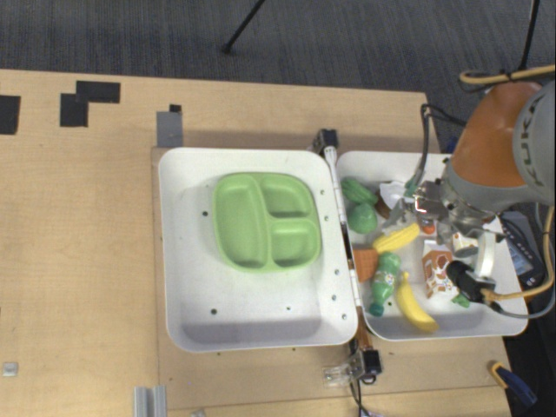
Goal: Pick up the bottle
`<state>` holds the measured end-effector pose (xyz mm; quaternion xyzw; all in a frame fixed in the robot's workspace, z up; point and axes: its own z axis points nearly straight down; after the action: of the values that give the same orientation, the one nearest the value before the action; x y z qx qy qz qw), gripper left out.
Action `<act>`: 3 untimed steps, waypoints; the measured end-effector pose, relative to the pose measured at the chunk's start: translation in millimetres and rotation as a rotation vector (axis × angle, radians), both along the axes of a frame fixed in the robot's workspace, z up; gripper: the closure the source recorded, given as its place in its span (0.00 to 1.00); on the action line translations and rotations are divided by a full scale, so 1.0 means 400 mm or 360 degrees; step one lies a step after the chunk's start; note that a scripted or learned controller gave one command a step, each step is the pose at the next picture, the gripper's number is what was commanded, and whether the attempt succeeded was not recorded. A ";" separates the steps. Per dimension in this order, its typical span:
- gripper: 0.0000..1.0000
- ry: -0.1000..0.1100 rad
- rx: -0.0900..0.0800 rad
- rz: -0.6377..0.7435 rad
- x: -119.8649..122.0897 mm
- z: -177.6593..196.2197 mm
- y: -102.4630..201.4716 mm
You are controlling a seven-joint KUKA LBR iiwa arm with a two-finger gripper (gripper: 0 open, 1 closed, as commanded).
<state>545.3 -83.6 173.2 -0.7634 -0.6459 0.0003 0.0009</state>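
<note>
Camera view puts the bottle [383, 283] lying by the left wall of the right bin [452, 327], between two bananas, while my pincer [441, 218] hangs over the bin's middle, its state untellable, so I should approach squarely across the bottle's body.

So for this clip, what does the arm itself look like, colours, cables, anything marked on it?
The arm is grey with a rounded orange band above the wrist. Below the band sits a cluttered metallic gripper assembly with white and black parts and a small red light on it. A yellow cable arcs over the top of the arm, and thin black cables run alongside it. No readable markings show.
</note>
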 end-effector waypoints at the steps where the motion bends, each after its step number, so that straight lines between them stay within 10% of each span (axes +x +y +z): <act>1: 0.00 -0.0002 -0.0001 -0.0113 -0.044 -0.139 -0.004; 3: 0.00 -0.0013 0.0004 -0.1445 -0.105 -0.216 -0.010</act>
<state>503.3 -87.6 86.8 -0.9693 -0.2457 -0.0041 -0.0007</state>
